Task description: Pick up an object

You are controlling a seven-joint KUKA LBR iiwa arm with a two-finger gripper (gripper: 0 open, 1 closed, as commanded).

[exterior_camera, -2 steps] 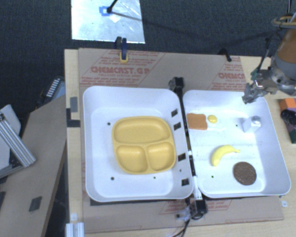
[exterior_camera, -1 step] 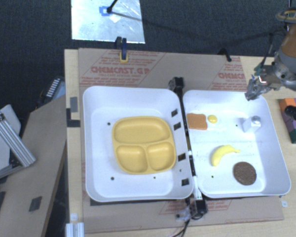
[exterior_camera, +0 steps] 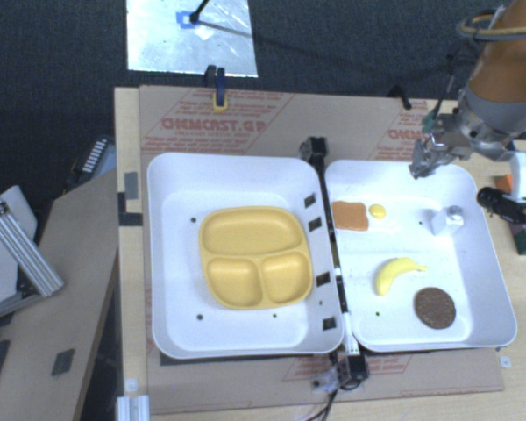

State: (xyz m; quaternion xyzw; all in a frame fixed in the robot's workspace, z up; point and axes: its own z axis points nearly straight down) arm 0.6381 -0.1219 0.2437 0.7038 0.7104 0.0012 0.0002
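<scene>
**Two bins, five small things, gripper above the right bin's far edge**

Two shallow white bins sit side by side on my bench, meeting along a dark hinged seam. I start with the left bin [exterior_camera: 171,235], which carries the biggest item: a yellow divided tray [exterior_camera: 254,257] with three compartments, lying flat near its middle.

Next, the arm [exterior_camera: 508,60], grey with its orange band, reaches in from the right. Its gripper [exterior_camera: 421,163] hangs over the far rim of the right bin [exterior_camera: 482,270], with nothing visible between the fingers (whether they are spread or pressed together I cannot tell from this angle).

Inside the right bin, the pickable things lie well apart from the gripper. A banana [exterior_camera: 394,274] curves near the middle. A brown round cookie [exterior_camera: 435,308] lies just beside it, toward the near right corner. An orange-brown toast slice [exterior_camera: 350,216] rests at the far left by the seam, and a small yellow round piece [exterior_camera: 377,210] is just beside it. A pale grey-white object [exterior_camera: 445,220] sits toward the right wall; I cannot make out what it is.
</scene>
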